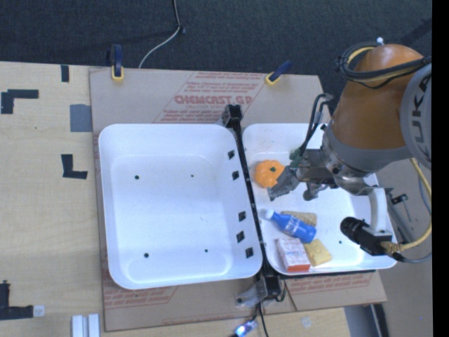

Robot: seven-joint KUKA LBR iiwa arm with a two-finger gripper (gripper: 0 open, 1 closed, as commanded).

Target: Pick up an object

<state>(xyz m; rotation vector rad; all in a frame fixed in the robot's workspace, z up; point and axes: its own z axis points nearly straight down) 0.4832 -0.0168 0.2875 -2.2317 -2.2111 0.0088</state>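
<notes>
Camera view: claw (pixel 287 186) hangs low in the right bin (pixel 261 137), beside the orange (pixel 268 173); spread or pinched, I cannot tell. Nothing lifted; the pick remains.

My arm (pixel 382 111) fills the right of my feed as a fat rounded body: a glossy orange dome on top, a grey collar beneath it, and a grey casing at the far edge carrying part of a white letter. Black cables (pixel 351 56) loop over the orange shell, and thinner dark leads (pixel 313 128) run down its left flank. Below the collar I see a dark metal claw (pixel 289 185) with grey, angular parts. A black cylindrical fitting (pixel 361 234) juts out low down, trailed by a yellowish hose (pixel 421 241).
</notes>
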